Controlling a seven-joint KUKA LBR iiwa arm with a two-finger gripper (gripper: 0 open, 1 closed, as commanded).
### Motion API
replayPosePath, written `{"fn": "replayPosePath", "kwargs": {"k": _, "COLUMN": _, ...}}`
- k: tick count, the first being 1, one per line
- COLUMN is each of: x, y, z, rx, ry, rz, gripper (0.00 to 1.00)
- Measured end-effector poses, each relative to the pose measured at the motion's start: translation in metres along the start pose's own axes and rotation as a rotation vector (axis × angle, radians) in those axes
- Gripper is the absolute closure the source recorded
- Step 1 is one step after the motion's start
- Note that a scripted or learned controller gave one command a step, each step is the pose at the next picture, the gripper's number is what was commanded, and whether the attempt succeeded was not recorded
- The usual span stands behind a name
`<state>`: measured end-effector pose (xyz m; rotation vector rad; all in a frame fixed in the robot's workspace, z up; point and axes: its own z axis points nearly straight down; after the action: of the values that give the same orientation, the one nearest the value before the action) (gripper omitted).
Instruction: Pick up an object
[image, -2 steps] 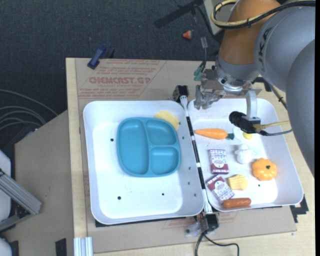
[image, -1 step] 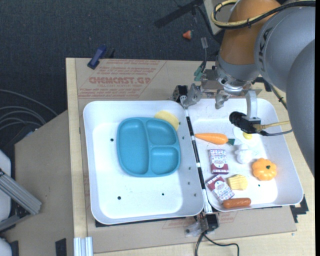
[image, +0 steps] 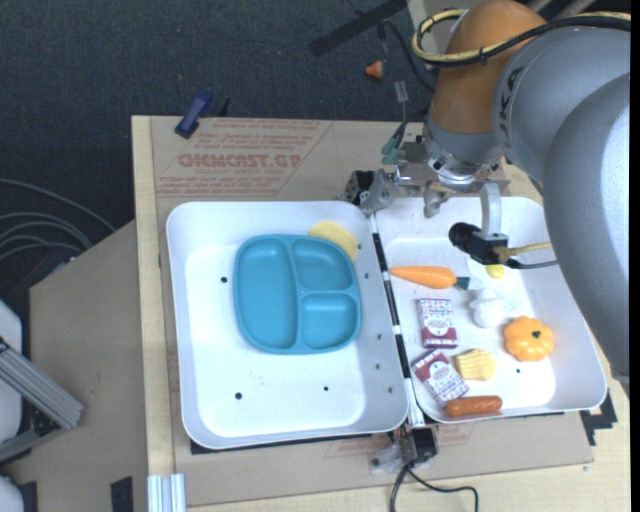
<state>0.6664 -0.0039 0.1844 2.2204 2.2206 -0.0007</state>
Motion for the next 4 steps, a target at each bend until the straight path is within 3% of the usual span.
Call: {"fn": "replayPosePath", "kwargs": {"k": 4, "x": 0.0003, "y": 0.0003, "z": -0.0005, "rx": -0.001, "ry": 0.000, "rz": -0.001, "gripper": 0.00}}
